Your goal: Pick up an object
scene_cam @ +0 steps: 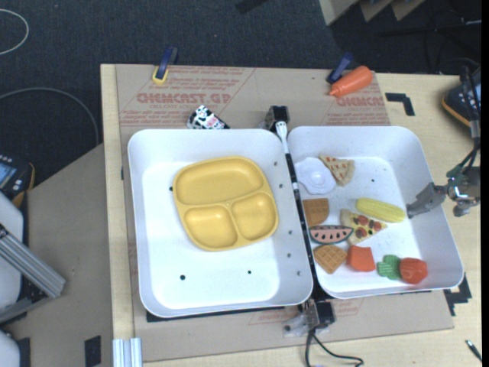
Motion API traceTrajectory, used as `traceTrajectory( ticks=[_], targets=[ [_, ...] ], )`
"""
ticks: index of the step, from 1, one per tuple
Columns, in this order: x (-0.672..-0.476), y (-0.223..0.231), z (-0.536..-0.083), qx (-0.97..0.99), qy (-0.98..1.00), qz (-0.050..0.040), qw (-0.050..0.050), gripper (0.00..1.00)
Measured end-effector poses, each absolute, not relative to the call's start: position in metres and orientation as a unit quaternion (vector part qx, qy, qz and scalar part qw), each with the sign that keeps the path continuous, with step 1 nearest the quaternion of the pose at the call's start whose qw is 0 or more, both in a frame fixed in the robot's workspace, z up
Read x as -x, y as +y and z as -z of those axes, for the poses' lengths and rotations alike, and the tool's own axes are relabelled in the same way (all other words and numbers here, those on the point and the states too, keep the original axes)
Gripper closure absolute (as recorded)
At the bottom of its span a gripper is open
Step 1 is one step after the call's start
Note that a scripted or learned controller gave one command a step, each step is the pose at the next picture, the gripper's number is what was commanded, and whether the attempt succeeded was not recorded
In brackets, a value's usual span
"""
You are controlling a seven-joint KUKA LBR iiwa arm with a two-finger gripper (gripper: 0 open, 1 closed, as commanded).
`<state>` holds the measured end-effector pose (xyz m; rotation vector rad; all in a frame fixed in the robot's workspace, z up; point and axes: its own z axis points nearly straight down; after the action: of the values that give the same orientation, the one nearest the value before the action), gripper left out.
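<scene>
Red tomato toy [413, 270] at right bin's [397, 140] near edge, corn cob [380, 209] mid-bin, yellow divided plate [225, 202] in left bin [153, 205], gripper [425, 199] at right rim, finger state unclear

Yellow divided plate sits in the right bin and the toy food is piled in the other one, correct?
Not quite. The camera view shows the yellow divided plate in the left bin; the toy food, such as the corn cob and tomato, is in the right bin.
</scene>
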<state>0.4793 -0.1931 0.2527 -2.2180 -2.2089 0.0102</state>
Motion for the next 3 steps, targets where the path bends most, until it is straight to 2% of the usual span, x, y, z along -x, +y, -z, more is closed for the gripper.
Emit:
traceTrajectory(
  ticks=[1, 2, 3],
  targets=[
    [-0.482, -0.193, -0.259, 0.707, -0.707, 0.0, 0.0, 0.0],
    [-0.479, -0.198, -0.214, 0.707, -0.707, -0.0012, 0.003, 0.0],
    [-0.487, -0.2, -0.166, 0.707, -0.707, -0.0011, 0.004, 0.0]
  ],
)
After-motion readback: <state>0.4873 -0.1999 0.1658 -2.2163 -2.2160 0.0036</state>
